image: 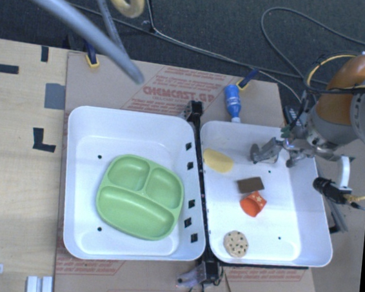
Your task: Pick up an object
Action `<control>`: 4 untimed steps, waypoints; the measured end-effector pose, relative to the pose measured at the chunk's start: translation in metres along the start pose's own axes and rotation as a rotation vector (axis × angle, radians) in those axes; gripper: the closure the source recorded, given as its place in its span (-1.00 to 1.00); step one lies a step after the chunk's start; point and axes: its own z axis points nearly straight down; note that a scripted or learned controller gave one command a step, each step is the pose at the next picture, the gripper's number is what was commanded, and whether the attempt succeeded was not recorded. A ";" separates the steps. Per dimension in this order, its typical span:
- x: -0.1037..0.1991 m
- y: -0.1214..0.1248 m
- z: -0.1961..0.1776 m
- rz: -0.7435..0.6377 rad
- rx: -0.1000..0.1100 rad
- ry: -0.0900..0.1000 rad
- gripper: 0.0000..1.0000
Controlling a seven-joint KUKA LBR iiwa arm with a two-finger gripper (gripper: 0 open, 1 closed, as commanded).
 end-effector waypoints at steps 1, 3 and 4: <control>-0.005 -0.002 0.046 0.001 0.001 0.000 -1.00; -0.004 0.003 -0.031 0.001 -0.008 -0.001 1.00; -0.004 0.004 -0.072 0.001 -0.007 0.000 1.00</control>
